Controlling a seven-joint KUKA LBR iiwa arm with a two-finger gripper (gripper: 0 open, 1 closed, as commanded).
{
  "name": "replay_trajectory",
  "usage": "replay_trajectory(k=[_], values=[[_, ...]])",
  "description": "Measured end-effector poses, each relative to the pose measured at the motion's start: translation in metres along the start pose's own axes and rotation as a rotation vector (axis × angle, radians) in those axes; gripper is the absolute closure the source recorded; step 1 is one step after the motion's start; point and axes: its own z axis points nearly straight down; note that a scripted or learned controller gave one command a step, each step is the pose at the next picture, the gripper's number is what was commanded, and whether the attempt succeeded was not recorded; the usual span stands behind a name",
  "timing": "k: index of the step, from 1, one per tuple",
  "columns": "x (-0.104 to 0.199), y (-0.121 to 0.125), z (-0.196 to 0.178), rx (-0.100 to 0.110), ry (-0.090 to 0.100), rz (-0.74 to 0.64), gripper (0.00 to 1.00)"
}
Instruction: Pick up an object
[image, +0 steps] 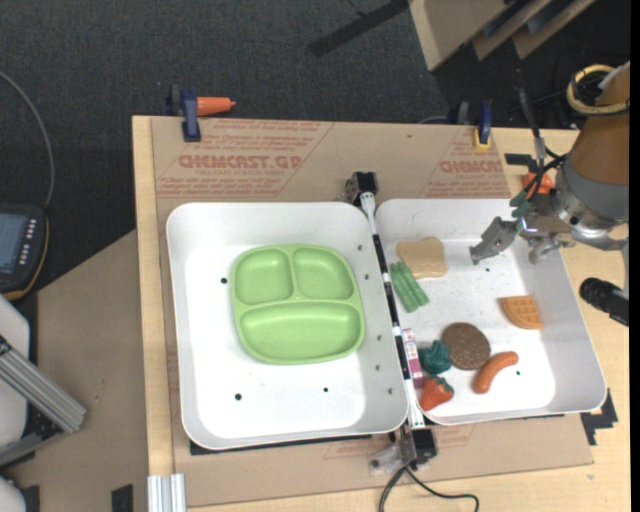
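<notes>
**Pincer spread above the right bin, nothing in it yet**

I take the right bin (560, 395) as my landmark and name every place from it. The biggest thing near it is the left bin (200, 330), touching its left wall, with a green divided plate (296, 303) lying in the middle of that one. I reach in over the right bin's far right corner, and my pincer (514, 242) hangs above its far half with the fingers spread apart and nothing between them.

Inside the right bin, going down in size: a tan slice of bread (423, 257) lies at the far left; a brown round patty (467, 345) sits near the middle of the near half; a green strip (408, 285) lies along the left wall, its long axis running far-to-near at a slight slant; an orange sausage (495, 371) lies toward the near edge, tilted; an orange wedge (522, 312) sits right of the middle; a red piece (435, 393) and a small teal piece (436, 356) crowd the near left corner, and I can't quite tell whether those two touch.

The bread is my likeliest pick. It lies to my pincer's left, near and at about the same depth in the bin, so I judge a short sideways travel, then a descent, would bring my fingers to either side of it.
</notes>
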Motion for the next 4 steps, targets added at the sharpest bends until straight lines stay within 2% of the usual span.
replay_trajectory(k=[1,2,3,4], values=[[0.017,-0.075,0.14,0.017,0.005,0.003,0.0],[-0.036,-0.013,0.137,-0.006,-0.004,0.001,0.0],[-0.071,0.03,0.139,0.014,0.033,-0.006,0.0],[-0.077,0.008,0.102,0.002,0.013,-0.005,0.0]])
